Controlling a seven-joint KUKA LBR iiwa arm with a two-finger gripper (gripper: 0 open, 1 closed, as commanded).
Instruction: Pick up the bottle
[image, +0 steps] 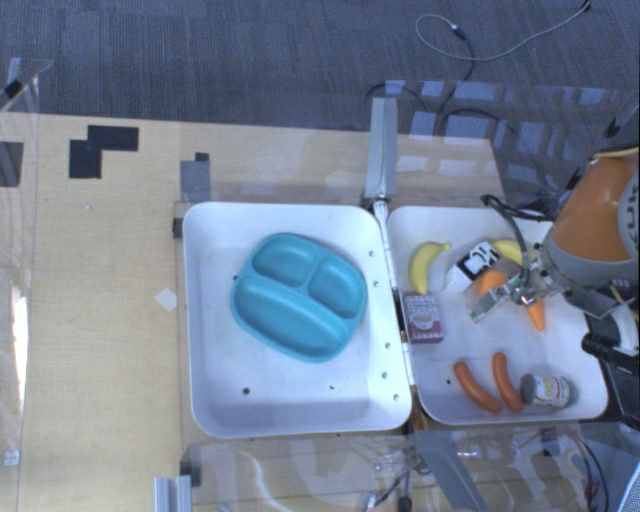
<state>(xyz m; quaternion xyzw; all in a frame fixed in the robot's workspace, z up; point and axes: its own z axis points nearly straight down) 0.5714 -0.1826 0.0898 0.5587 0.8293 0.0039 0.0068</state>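
A: Where is the small clear bottle (546, 389) with the pale label?

B: On its side in the right white bin (440, 408), beside two red sausages (492, 384).

A: And the tool (505, 293)?

B: Over the carrot (536, 312); grip unclear.

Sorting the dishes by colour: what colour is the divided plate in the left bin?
Teal blue all over; the divided plate shows plainly in the camera view.

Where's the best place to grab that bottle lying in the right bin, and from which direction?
Probably across the middle of its body, coming straight down. The bottle lies on its side near the right bin's front edge, with a sausage close beside one end, so fingers should straddle its round sides rather than its ends.
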